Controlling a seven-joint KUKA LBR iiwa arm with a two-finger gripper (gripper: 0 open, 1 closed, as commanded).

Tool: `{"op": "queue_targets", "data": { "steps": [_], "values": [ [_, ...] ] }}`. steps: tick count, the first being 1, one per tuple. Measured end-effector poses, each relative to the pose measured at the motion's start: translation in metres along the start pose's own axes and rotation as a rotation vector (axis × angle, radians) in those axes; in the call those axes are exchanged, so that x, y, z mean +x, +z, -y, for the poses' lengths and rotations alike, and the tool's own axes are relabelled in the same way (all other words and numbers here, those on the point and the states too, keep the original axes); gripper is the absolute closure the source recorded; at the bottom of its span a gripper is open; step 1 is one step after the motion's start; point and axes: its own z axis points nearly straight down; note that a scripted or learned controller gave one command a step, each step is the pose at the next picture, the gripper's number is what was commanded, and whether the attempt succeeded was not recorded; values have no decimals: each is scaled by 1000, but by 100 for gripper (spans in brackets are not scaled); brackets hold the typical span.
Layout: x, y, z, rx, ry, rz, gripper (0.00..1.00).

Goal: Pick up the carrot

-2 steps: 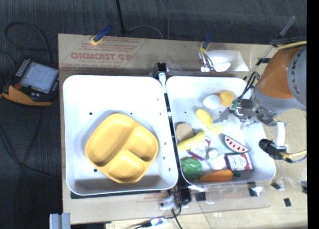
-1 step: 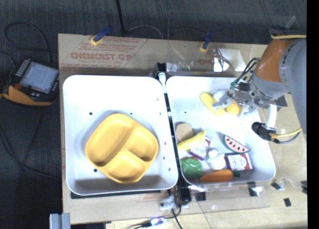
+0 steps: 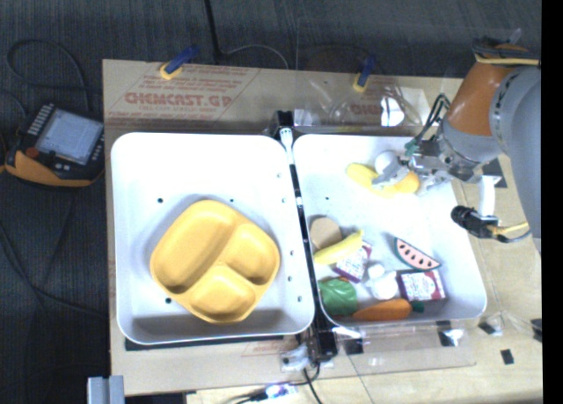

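Observation:
The carrot point(image 3: 383, 310) is orange with a green tip and lies flat along the front wall of the right bin point(image 3: 457, 244). It sits between a green pepper point(image 3: 337, 295) and a small dark red packet point(image 3: 420, 286). My gripper point(image 3: 407, 177) is low at the back of the same bin, far from the carrot. It hovers over or touches a yellow banana point(image 3: 367, 174) and a small white item point(image 3: 385, 162). Nothing shows held in it.
The right bin also holds a watermelon slice point(image 3: 416, 254), a corn cob point(image 3: 338, 247), a tan round piece point(image 3: 325, 232) and small white pieces point(image 3: 382, 285). A large yellow bowl point(image 3: 215, 259) rests in the left bin point(image 3: 132, 173). A handheld pendant point(image 3: 57, 143) lies off the bench at left.

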Motion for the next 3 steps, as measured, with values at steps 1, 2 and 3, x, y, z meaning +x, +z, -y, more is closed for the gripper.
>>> {"op": "queue_targets", "data": {
  "steps": [1, 2, 3],
  "values": [
    [2, 2, -16, 52, 154, -11, 0],
    [3, 2, -26, 84, 311, -13, 0],
    [2, 3, -26, 77, 214, -9, 0]
  ]
}}
